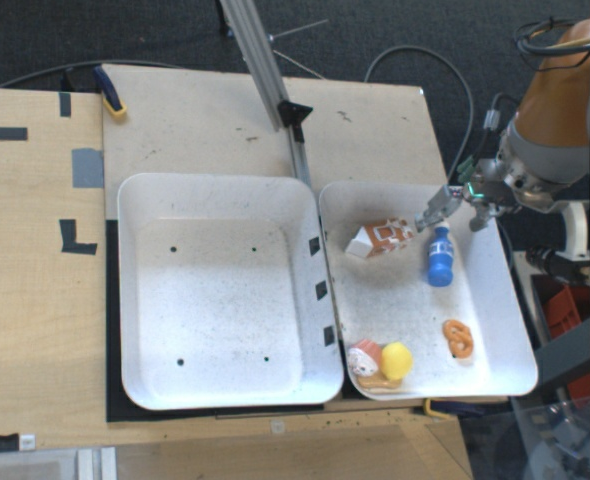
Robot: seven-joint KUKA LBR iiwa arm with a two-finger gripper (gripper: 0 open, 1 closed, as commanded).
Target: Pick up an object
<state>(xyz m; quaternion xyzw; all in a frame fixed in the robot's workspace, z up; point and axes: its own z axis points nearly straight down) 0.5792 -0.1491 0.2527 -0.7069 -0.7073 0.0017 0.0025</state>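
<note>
Gripper (455,208): upper right of frame, over right bin (505,308); finger state cannot be told.
Blue bottle (440,257): just below the gripper.

Grey arm (545,153) with orange band (558,78), black cable, metallic end effector (459,208).

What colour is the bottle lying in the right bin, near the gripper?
Blue with a white cap; the bottle shows clearly in the camera view, in the right bin.

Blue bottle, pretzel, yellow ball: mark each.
blue bottle (440,265), camera view, mid body.
pretzel (458,338), camera view, centre of the twist.
yellow ball (396,360), camera view, top surface.
</note>
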